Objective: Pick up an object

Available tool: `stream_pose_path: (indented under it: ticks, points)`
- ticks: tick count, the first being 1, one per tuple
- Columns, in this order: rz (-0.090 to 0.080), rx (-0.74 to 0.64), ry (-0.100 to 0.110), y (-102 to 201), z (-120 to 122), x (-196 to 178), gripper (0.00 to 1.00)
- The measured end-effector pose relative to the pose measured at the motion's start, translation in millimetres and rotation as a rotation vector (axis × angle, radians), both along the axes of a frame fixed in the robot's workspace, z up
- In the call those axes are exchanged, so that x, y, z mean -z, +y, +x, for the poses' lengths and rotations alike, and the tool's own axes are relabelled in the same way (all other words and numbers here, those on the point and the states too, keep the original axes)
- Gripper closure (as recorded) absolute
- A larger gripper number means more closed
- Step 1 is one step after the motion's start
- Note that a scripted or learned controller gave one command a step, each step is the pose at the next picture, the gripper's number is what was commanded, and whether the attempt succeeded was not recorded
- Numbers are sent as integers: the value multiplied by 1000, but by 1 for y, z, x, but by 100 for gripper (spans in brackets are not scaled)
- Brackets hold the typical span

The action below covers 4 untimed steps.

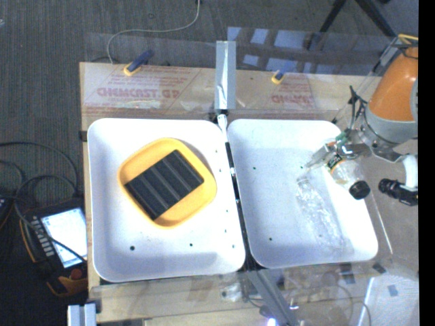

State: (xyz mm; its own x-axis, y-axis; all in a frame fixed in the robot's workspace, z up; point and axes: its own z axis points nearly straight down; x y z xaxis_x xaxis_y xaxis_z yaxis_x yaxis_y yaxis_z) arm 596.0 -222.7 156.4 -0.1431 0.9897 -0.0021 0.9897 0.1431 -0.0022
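The tabletop (136, 90) carries two shallow white bins side by side. In the left bin (109, 250) lies the only clear candidate for picking: a yellow object with a black ribbed top (168, 182), sitting a little toward 11 o'clock of that bin's middle and turned so its long axis runs from 7 to 1 o'clock. It looks like a rigid moulded piece, flat and low, with rounded yellow edges and a dark grooved panel on top (what it is exactly I cannot say). My guess is that it is light to moderate in weight and stiff, so it should not sag or crush under a pinch. The smooth yellow rim may be slippery, and the body looks wide, so a grip across its shorter span, from the 10 o'clock side to the 4 o'clock side, seems the best hold; the ribs on the black panel might give some friction if the jaws close along them.

The right bin (272, 250) holds a faint, clear film-like patch (316, 206) toward 4 o'clock of its middle, thin and limp by the look of it and hard to grasp.

The gripper (334, 153) hangs over the right bin's 2 o'clock corner, well apart from the yellow object; whether the jaws are released or clenched I cannot tell.
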Motion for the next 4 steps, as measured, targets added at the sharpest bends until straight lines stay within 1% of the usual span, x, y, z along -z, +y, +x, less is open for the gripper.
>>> stream_pose_path:
  ticks: [1, 2, 3, 4]
  points:
    - [-1, -119, -2, 0, 25, -19, 0]
    - [14, -262, 7, 8, 68, 62, 0]
    - [12, -263, 8, 8, 69, 53, 100]
    - [2, -200, -3, 52, 73, -12, 100]
